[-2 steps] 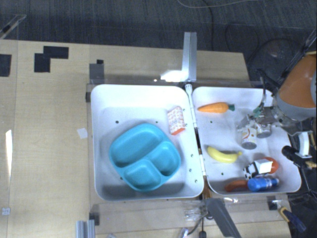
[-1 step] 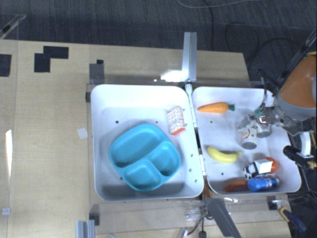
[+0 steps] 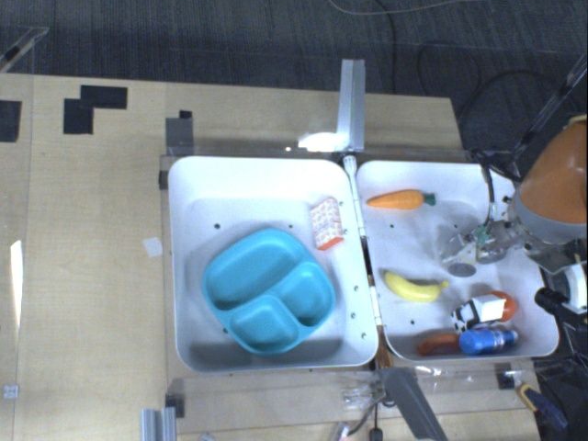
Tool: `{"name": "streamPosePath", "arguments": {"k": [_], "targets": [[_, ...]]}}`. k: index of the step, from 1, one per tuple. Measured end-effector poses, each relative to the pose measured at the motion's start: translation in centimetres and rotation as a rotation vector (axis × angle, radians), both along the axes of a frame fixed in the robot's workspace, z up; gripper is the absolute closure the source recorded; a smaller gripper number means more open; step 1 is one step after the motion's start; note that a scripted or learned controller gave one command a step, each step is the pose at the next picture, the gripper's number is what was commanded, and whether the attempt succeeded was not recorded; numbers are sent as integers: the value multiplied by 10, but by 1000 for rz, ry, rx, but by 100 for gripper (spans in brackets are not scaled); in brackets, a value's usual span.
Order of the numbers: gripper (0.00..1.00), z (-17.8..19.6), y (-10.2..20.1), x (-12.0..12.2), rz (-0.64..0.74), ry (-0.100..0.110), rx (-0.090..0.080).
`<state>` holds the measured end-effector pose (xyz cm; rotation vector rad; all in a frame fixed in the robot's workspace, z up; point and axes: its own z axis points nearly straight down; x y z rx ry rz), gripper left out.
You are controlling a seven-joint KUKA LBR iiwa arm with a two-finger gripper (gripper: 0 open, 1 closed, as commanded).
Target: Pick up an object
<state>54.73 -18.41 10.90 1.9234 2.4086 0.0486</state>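
Fingers near right bin edge

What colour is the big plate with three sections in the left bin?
Light blue. The plate shows clearly in the camera view looking down from above.

A pale wood-grain bench fills most of the camera view, with black rectangular marks near its far left corner. Beyond its far edge lies dark grey carpeted floor, where a thin cable loops. A bright glare spot sits beside an upright metal post.
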Motion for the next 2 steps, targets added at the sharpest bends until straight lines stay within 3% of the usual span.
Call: {"name": "streamPosePath", "arguments": {"k": [1,2], "targets": [[100,14,-3,2,-3,-9,-6],[100,146,74,63,-13,57,12]]}}
